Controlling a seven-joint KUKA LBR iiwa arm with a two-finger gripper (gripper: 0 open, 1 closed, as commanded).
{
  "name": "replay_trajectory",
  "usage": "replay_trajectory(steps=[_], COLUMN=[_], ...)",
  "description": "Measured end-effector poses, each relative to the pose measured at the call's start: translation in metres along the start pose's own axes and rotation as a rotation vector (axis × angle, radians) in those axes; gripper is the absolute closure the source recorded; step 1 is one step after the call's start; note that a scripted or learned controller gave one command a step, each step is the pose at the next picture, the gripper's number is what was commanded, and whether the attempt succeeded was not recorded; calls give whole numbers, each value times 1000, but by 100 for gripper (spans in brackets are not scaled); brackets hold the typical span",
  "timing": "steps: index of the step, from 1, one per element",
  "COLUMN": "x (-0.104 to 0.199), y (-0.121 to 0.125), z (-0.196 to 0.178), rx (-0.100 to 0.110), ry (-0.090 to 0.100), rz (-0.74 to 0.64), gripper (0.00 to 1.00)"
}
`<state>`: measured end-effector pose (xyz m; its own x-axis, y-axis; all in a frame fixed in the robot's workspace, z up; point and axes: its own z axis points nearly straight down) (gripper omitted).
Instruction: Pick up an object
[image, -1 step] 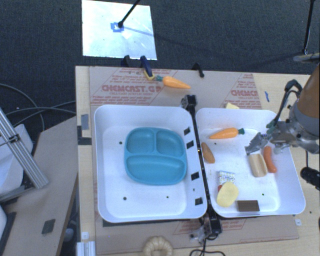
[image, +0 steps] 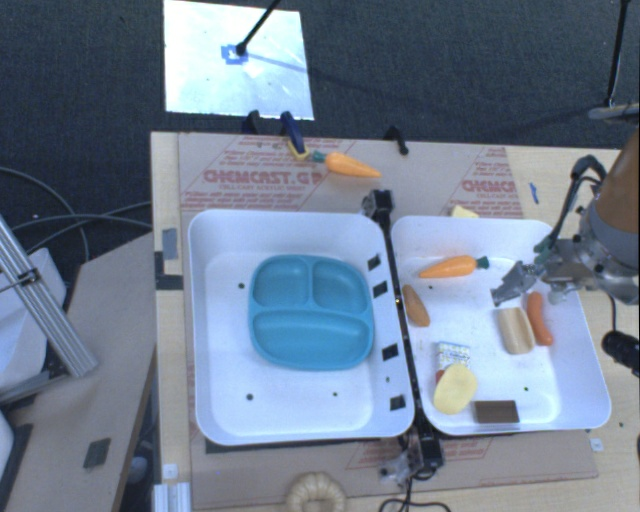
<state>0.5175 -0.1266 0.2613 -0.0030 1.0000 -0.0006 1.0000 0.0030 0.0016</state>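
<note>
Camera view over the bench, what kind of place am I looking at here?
Probably a robotics lab test bench, not a kitchen. Two white bins sit side by side on a board, holding toy food such as a carrot and a blue divided plate, while a grey arm's claw hovers above the right bin.

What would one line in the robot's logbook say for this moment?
stage: approach | hand: above right bin, holding nothing | nearest: hot dog bun, sausage | left bin: blue plate
</note>
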Motion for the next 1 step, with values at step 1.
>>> replay_trajectory(steps=[1], x=[-8], y=[0], z=[46], rx=[4], ry=[1], rz=[2], gripper=[0])
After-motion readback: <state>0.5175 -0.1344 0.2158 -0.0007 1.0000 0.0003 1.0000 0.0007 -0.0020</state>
